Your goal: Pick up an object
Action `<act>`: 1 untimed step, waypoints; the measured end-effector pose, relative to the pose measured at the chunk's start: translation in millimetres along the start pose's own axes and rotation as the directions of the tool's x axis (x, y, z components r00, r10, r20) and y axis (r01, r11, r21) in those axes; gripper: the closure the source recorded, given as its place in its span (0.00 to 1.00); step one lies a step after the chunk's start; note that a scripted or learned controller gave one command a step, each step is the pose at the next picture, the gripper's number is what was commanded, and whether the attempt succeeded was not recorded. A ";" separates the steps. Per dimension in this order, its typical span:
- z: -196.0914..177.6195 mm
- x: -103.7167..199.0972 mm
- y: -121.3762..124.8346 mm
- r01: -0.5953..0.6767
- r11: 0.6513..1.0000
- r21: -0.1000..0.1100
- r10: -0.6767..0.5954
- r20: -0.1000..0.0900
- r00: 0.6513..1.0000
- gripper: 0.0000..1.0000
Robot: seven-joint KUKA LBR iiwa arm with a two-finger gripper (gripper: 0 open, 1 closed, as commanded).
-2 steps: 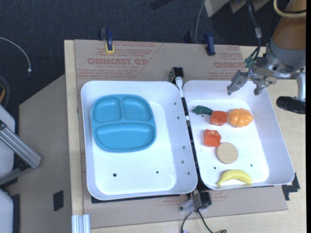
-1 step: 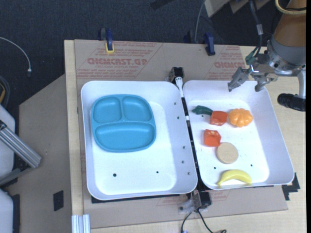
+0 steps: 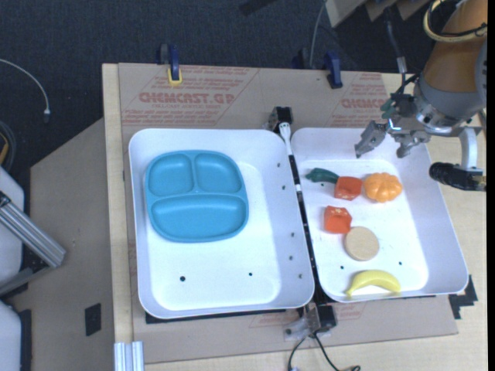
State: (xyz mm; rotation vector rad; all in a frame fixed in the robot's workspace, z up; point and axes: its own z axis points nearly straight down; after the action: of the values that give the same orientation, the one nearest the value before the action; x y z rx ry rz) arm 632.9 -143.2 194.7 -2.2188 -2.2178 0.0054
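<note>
**Claw poised over the right bin, nothing yet taken**

While our claw (image 3: 384, 139) hung above the far edge of the right bin (image 3: 441, 230), its two fingers stood spread apart with nothing between them, one toward the bin's middle and one toward the arm's side. We judged the pick had not yet begun.

Nearest below the claw lay an orange pumpkin-shaped toy (image 3: 382, 186), round and ribbed, resting on the bin floor just beside a red block (image 3: 348, 188) with a dark green piece (image 3: 322, 175) at its far end, perhaps a toy pepper or carrot top. We took the pumpkin as the likeliest target. It looked like light, stiff plastic, smooth and probably a little slippery, so we thought a grip across its widest part would serve best, fingers settling into the ribs rather than on the crown.

Further toward us sat a second red piece (image 3: 337, 219), then a tan disc (image 3: 362, 243) lying flat, which we expected would be hard to pinch. A yellow banana (image 3: 373, 283) lay near the front rim.

Beyond the divider, the left bin (image 3: 209, 284) held a blue divided plate (image 3: 198, 195).
</note>
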 end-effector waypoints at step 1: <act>49.8 1.7 -10.2 0.000 1.000 0.001 0.000 -0.001 1.000 0.00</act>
State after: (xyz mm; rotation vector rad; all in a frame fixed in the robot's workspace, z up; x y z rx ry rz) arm 622.4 -141.4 145.0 -2.2176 -2.2174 0.0059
